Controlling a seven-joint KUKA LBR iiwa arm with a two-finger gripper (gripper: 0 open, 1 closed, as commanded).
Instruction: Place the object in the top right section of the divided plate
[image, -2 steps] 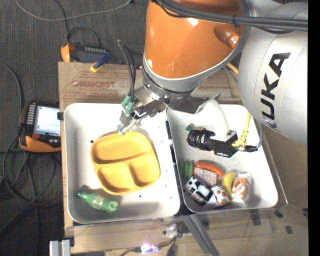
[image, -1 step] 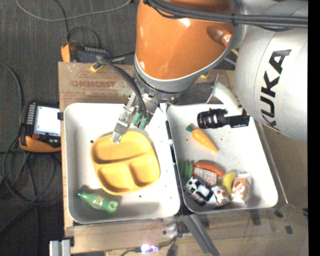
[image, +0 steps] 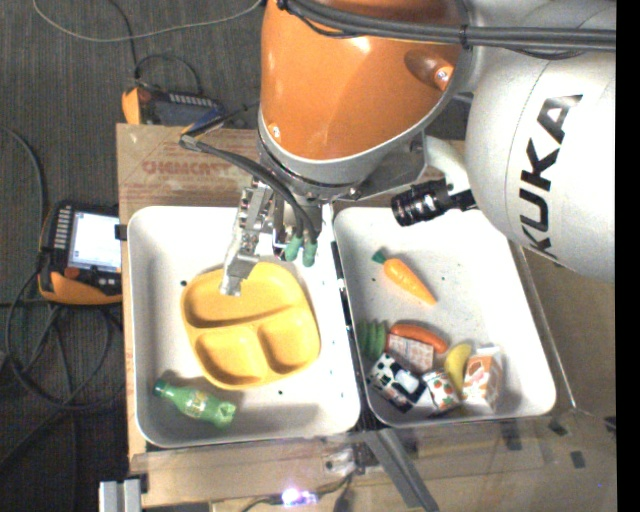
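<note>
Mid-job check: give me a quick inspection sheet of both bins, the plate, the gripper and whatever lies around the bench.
Surface: left bin and right bin, both white, side by side.
Job's things: yellow divided plate in the left bin; its sections look bare.
Clutter: green bottle lying in the left bin; carrot, cartons and other toy food in the right bin.
Gripper: gripper over the plate's upper left edge; nothing seen in it.
Cables: black cables on the floor.
Surroundings: handheld pendant left of the bench.
</note>
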